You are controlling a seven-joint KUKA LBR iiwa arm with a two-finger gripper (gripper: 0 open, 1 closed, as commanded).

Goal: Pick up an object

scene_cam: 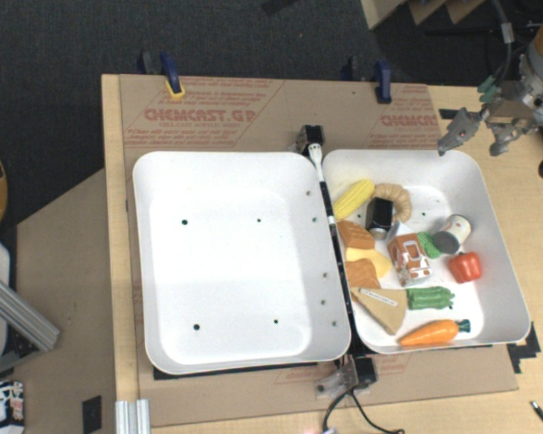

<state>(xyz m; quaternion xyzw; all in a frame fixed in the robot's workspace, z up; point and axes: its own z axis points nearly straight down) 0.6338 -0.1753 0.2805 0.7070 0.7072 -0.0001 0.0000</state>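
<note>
1. the pincer (475, 136) is up at the far right, above the back edge of the right bin (498, 242). its two fingers are spread open and hold nothing.
2. the toys lie in the right bin: a yellow corn (354, 198), a red pepper (466, 267), an orange carrot (429, 334), a green pickle (430, 297).
3. the left bin (226, 260) sits just beside it on the tabletop (118, 152).

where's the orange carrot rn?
In the camera view, the orange plastic carrot lies in the right white bin at its near edge, just below the green toy vegetable and right of the tan wedge.
</note>
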